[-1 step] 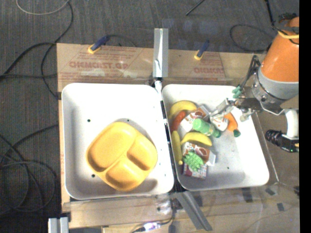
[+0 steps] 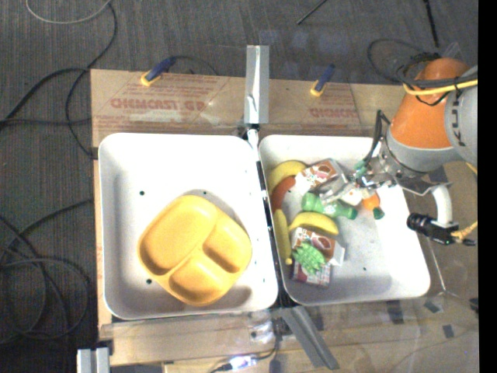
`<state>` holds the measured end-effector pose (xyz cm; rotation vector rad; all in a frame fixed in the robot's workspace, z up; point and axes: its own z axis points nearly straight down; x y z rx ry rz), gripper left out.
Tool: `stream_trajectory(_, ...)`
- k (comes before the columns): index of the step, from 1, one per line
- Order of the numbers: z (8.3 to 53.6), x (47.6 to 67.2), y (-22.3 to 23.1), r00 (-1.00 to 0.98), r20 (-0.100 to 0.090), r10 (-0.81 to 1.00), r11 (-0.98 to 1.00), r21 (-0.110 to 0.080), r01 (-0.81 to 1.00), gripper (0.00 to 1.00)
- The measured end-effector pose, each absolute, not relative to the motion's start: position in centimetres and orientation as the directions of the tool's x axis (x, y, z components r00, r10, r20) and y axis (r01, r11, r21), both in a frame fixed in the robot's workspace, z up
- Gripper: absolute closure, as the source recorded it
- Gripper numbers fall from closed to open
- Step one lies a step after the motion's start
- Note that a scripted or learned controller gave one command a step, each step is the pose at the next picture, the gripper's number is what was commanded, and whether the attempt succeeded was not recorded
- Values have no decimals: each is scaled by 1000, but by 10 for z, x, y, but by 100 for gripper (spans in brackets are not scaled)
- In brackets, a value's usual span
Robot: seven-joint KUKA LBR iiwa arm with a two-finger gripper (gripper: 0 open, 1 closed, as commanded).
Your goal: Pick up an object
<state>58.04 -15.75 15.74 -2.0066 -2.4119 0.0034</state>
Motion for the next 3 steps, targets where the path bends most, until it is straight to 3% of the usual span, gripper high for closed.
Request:
stream_trajectory(1,98,556,-138,-346,-29,938,347,30,937,0)
stream_trajectory(2,104,554,-135,-349,-19,937,350,23,937,100)
stream_trajectory(3,216,612,-74,-132,-2,991,132,-4,991,100)
